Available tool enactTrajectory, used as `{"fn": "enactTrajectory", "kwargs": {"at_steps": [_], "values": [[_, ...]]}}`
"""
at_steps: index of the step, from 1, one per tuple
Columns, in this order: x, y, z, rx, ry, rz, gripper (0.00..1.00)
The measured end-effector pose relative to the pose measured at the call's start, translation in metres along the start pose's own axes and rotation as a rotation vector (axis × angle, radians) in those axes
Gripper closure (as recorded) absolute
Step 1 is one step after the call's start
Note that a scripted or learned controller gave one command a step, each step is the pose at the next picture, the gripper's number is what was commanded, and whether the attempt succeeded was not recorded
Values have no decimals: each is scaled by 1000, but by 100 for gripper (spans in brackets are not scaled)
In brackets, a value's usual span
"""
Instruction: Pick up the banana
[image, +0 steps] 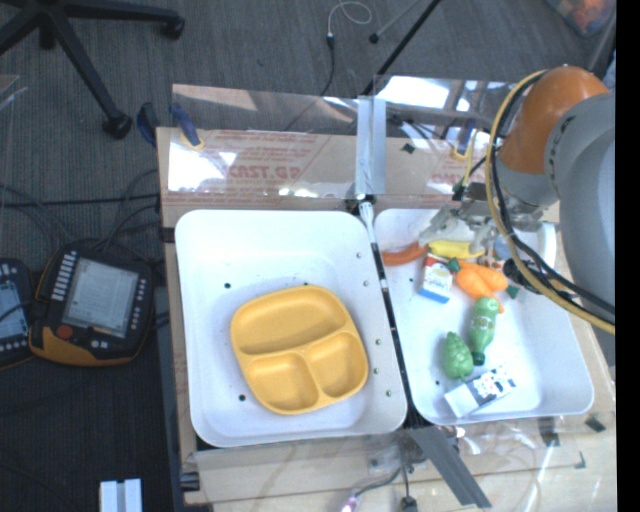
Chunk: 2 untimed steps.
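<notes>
Gripper (470, 232) hangs low at the far end of the right bin (560, 390), directly over the banana (452, 248); whether it is wide, narrow or closed on anything cannot be told, since wrist hardware and looping cables hide its tip. The banana lies flat just beneath and slightly left of the gripper, a yellow curve on the bin floor near the far wall. That placement suggests the arm is lined up for a grasp, though nothing shows the fruit lifted.

Touching or just beside the banana toward the near side sit an orange carrot-like toy (480, 279) and a small white and blue carton (435, 283), crowding that could spoil a clean pinch. An orange-red strip (402, 254) lies left of the gripper by the bin wall. Farther toward the near edge are a green bottle (483, 322), a green leafy toy (456, 356) and a white box with dark print (480, 390).

Well left of the gripper, the other bin (210, 260) holds a yellow divided plate (298, 348), apart from the work.
</notes>
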<state>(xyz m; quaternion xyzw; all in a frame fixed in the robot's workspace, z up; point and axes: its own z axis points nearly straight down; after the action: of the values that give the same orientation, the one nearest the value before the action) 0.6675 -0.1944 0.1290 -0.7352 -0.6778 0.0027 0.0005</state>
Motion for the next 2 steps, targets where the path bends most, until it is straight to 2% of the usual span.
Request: {"fn": "enactTrajectory", "kwargs": {"at_steps": [1, 2], "values": [[9, -29, 38, -19, -3, -5, 0], [40, -108, 37, -22, -1, 116, 0]]}}
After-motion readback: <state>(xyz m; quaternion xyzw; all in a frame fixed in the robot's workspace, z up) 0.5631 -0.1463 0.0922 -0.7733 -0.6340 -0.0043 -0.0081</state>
